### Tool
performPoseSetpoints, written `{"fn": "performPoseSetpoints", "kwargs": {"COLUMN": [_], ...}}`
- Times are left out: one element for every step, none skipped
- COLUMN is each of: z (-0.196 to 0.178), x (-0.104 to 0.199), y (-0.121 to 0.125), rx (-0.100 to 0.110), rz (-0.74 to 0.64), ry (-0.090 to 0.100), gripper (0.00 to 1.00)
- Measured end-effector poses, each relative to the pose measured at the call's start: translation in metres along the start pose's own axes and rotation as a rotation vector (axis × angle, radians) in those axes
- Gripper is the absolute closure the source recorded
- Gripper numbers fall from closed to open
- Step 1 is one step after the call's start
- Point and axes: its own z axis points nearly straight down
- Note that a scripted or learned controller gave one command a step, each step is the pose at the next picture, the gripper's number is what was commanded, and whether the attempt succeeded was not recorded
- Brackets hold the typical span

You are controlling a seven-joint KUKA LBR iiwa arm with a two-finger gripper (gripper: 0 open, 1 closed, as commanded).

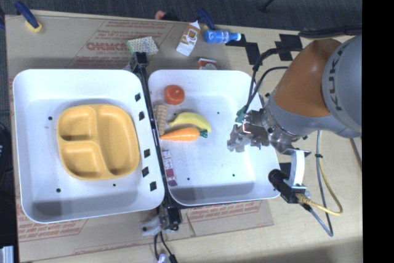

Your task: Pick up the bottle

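The tool (pixel 239 137) hangs over the right side of the right bin (pixel 212 191), below the grey wrist and orange band of the arm (pixel 308 92) that reaches in from the right. Its metal tip is small and blurred, so whether it is spread or pressed together cannot be told, and nothing can be made out in its grip. It sits above bare white bin floor, well apart from the food items to its left.

In the left bin (pixel 31 132) lies a yellow compartment plate (pixel 98 140). In the right bin, toward its left wall, an orange carrot (pixel 180 134) lies just in front of a yellow banana (pixel 192 121), the two touching or nearly so. A ridged cone-like piece (pixel 160 115) sits beside them against the divider, and a red-orange tomato-like piece (pixel 174 94) lies farther back.

The bottle (pixel 220 37), blue with a pale cap end, lies on its side on the worktop (pixel 92 40) beyond the far rim of the right bin, outside both bins and well apart from the tool. Near it to the left lie a small carton (pixel 188 38) and a green patterned sponge-like piece (pixel 143 45).
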Motion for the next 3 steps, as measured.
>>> {"fn": "performPoseSetpoints", "kwargs": {"z": [0.008, -0.006, 0.021], "x": [0.013, 0.017, -0.008], "y": [-0.003, -0.004, 0.001], "rx": [0.002, 0.000, 0.004], "rz": [-0.387, -0.062, 0.063], "ry": [0.002, 0.000, 0.002], "gripper": [1.00, 1.00, 1.00]}}
